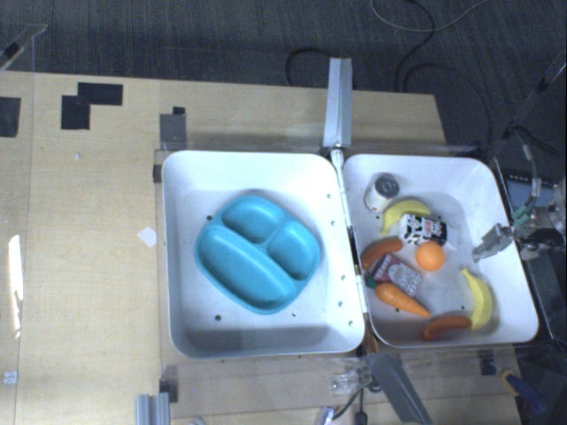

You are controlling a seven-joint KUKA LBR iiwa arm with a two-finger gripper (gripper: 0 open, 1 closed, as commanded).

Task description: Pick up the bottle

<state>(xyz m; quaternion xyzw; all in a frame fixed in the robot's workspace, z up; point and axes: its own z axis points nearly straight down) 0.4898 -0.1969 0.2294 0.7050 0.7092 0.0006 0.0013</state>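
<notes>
Two white bins sit side by side on the wooden bench. The left bin (177, 264) holds a blue divided plate (258, 252), three compartments, lying flat near the bin's centre.

The right bin (478, 171) holds the clutter. The bottle (384, 191) is at the far left corner of this bin, near the divider wall: whitish body, grey cap, seen nearly end-on. Just beside it, toward the near side, lies a yellow banana (406, 212), and touching that a small black-and-white cow-print carton (422, 229). An orange ball (431, 257) sits just below the carton. Along the divider side: a red-brown sausage (380, 253), a red-and-white packet (399, 277), and a carrot (401, 299) pointing toward the near right. A second banana (479, 297) lies by the right wall, with another red sausage (446, 327) at the near edge, touching the banana's tip.

The gripper (494, 240) is at the right rim of the right bin, well apart from the bottle, nothing between its fingers. Finger spacing: cannot tell, too small and blurred.
</notes>
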